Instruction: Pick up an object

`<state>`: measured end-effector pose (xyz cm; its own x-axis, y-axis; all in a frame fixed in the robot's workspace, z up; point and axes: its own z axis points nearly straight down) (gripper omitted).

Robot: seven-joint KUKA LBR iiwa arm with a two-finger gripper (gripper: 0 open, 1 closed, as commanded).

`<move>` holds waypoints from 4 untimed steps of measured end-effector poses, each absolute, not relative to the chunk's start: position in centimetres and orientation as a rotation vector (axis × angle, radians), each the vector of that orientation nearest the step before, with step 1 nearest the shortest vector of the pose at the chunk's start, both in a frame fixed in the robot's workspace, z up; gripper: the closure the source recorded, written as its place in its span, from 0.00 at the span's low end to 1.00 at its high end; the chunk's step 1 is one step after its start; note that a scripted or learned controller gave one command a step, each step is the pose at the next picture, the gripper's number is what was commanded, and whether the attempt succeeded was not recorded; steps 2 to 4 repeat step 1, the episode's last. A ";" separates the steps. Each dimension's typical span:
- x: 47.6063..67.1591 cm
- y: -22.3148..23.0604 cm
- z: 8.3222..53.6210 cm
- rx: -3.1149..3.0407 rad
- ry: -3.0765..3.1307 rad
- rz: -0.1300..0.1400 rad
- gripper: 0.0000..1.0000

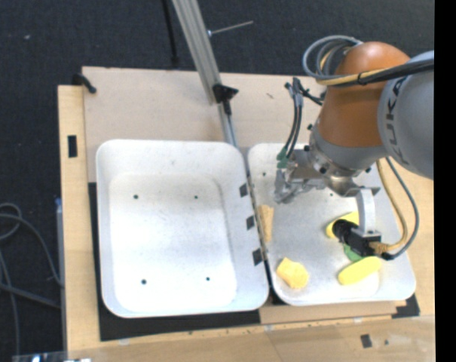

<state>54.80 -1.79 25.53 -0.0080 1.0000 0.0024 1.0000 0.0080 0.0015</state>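
My gripper (283,189) hangs low over the upper left part of the right bin (310,296), below the orange-banded wrist. Nothing shows between its tips. A tan stick-shaped piece (266,222) lies just below it along the bin's left wall. A yellow chunk (293,274) rests near the bin's front left corner. A yellow oblong object (359,271) lies at the front right, with a small green piece (353,254) just above it. Another yellow object (339,228) sits to the right of the gripper, partly hidden by the robot's own hardware.
The left bin (107,202) stands beside the right one, their walls meeting at a divider with black clips (252,222). A slanted aluminium rail (205,59) rises behind the bins. The arm's body covers the right bin's back right part.
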 end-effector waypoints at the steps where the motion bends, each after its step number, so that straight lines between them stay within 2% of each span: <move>1: 53.7 3.9 26.1 -2.210 -2.230 -0.004 1.00; 4: 53.7 3.9 26.1 -2.210 -2.230 -0.004 1.00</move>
